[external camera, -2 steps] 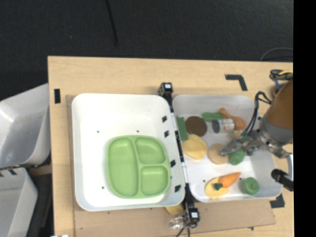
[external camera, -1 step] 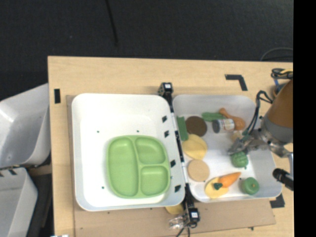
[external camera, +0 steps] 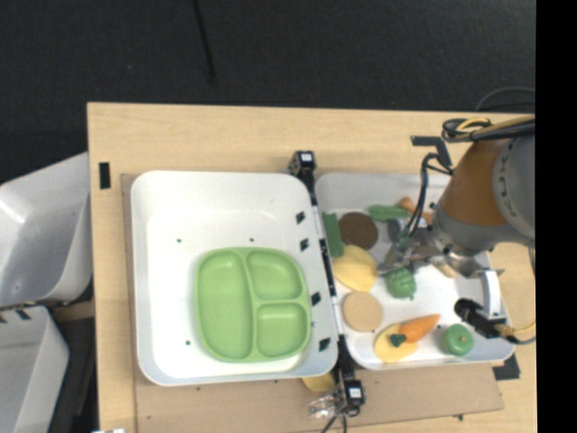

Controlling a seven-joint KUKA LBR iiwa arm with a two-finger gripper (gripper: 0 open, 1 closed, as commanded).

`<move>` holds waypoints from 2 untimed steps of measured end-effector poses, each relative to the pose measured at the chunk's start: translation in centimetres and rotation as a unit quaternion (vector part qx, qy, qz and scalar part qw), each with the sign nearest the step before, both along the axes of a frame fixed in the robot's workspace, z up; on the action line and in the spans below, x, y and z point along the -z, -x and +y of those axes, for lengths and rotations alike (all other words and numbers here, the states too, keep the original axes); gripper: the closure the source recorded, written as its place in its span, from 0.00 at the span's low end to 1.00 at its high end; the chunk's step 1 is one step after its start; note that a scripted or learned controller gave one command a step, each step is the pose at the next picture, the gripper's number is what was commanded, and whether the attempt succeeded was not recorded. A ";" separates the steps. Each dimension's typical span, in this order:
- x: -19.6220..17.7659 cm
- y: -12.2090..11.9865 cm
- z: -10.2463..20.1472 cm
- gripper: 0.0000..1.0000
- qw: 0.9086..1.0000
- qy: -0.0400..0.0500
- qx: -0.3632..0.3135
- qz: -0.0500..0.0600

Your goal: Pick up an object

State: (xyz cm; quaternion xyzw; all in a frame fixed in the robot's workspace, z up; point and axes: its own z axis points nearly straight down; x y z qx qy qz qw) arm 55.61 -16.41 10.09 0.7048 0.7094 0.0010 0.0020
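Glossy plastic bins [external camera: 153, 242], matt wooden bench [external camera: 225, 133]

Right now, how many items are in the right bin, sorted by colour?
Green: 4 (flat piece by the divider, piece at the top, lump under the gripper, round one at the front)
Yellow: 2 (upper, lower)
Brown disc: 1
Tan disc: 1
Orange carrot: 1
Total: 9 clearly visible; the arm may hide more.

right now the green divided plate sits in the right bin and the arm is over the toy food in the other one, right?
Not quite. The camera view shows the green divided plate in the left bin, not the right. The arm is over the toy food in the right bin.
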 end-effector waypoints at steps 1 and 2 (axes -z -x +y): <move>-0.7 0.6 0.2 1.00 1.000 0.000 0.004 0.006; -10.2 0.0 9.6 1.00 1.000 -0.002 -0.002 0.000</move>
